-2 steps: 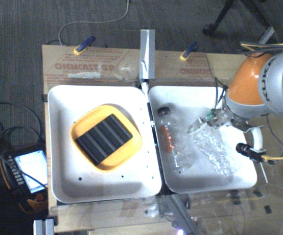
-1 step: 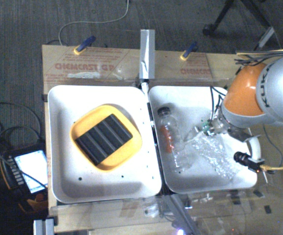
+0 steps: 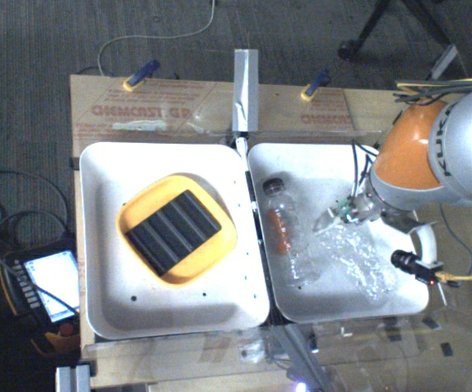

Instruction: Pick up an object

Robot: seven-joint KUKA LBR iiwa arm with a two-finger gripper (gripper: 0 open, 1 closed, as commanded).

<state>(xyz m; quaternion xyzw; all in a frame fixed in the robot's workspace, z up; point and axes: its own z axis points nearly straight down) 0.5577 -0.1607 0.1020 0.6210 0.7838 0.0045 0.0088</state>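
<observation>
A yellow dish-like object with a black ribbed top [image 3: 177, 229] lies tilted in the middle of the left bin [image 3: 105, 170]. In the right bin [image 3: 318, 163] a clear plastic bottle with an orange label [image 3: 281, 230] lies along the left wall, its dark cap pointing away. Crumpled clear plastic wrap [image 3: 357, 258] lies toward the bin's right front. My gripper [image 3: 346, 211] reaches down from the orange-banded wrist [image 3: 411, 158] at the upper edge of that wrap. I see nothing lifted.
A metal post [image 3: 245, 88] stands behind the seam between the bins. Flat cardboard [image 3: 138, 109], held by two clamps [image 3: 140, 75], lies under the bins at the back. Cables [image 3: 420, 264] hang by the arm on the right. A tablet [image 3: 48, 280] sits on the floor at left.
</observation>
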